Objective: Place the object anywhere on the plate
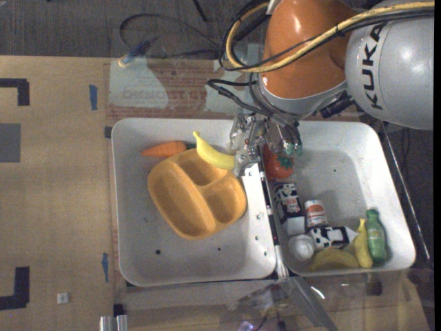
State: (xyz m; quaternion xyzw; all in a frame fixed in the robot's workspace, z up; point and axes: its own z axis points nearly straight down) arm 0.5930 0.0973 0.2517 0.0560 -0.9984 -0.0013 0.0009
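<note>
A yellow divided plate [196, 200] lies in the left bin [138, 254]. A yellow banana [212, 155] rests on the plate's far rim, and an orange carrot [164, 148] lies just beyond the plate on the bin floor. My gripper [265, 152] hangs over the wall between the two bins, at their far end. A red tomato-like fruit with a green top [279, 165] sits right beside and under the gripper, in the right bin's far left corner. Whether the gripper touches it is hidden by the wrist.
The right bin [344, 164] holds two cow-patterned cartons [288, 200] [329, 237], a small can [315, 213], a white ball [300, 247], a second banana [334, 258] and a green bottle [374, 234] along its near side. Cables loop behind the bins.
</note>
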